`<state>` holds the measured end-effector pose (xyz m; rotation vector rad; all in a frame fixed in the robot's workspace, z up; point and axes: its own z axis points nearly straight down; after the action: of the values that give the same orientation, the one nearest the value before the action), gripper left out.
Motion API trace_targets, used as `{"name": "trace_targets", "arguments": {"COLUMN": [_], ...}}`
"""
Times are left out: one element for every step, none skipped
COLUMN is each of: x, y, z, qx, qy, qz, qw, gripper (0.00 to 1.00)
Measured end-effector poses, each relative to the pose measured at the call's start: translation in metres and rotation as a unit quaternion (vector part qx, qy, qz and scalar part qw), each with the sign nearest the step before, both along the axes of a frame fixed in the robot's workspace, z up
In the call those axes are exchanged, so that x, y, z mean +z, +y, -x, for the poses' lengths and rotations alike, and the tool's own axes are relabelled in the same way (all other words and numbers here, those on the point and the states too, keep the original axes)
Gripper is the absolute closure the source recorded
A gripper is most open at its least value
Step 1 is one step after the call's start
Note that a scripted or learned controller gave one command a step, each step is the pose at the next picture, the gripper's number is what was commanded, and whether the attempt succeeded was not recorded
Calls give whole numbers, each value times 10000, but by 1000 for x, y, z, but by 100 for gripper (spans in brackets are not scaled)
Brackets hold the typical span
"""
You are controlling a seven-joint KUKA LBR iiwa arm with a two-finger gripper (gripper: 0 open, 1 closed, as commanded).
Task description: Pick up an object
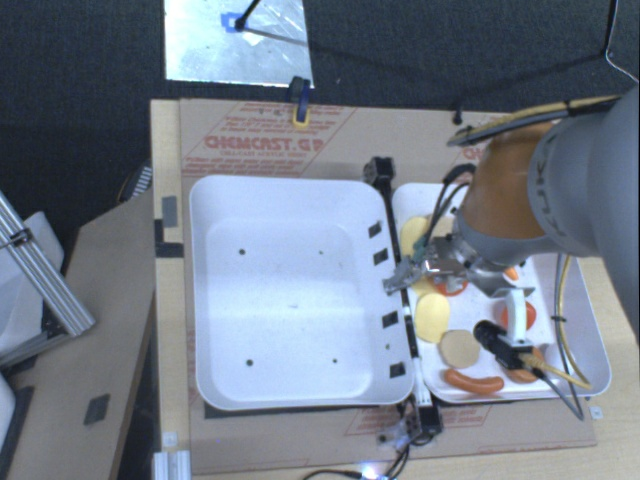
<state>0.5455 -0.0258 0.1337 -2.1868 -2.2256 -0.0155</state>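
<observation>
Bench (262, 140), right of frame: gripper (415, 268) hangs low in the food bin (598, 368) just above a yellow slice (433, 316), opening impossible to tell; approach step, next needs settling onto one piece.

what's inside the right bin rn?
Visible in the right bin: a yellow oval, a yellow piece, a tan disc, a red sausage. The arm covers the bin's middle; anything under it is hidden.

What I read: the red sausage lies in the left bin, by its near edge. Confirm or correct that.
Wrong bin. The red sausage lies in the right bin, by its near edge; the camera view shows it there.
</observation>
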Motion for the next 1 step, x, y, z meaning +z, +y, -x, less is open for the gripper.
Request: {"name": "trace_targets", "arguments": {"x": [-6], "y": [-4], "z": [-3], "qx": [24], "qy": [-17], "qz": [-36], "qw": [10000], "gripper": [0]}}
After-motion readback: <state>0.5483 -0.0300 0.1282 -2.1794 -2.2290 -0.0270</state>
